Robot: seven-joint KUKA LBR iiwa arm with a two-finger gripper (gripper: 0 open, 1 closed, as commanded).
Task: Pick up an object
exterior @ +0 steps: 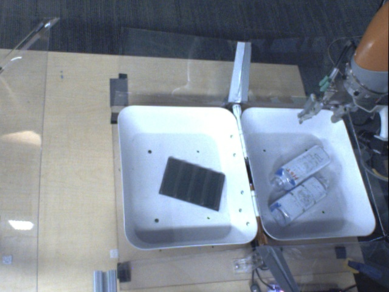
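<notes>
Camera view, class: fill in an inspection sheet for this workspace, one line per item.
Surface: wooden bench bearing a left bin and a right bin side by side.
Job's things: dark ridged pad lying flat in the left bin; two plastic bottles lying side by side in the right bin.
Clutter: nothing seen.
Grippers: gripper above the right bin's far edge, holding nothing visible.
Cables: wires beside the arm.
Surroundings: dark carpet beyond the bench.

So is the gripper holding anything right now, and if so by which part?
Nothing is held: the gripper is above the right bin's far edge, apart from both bottles.
</notes>
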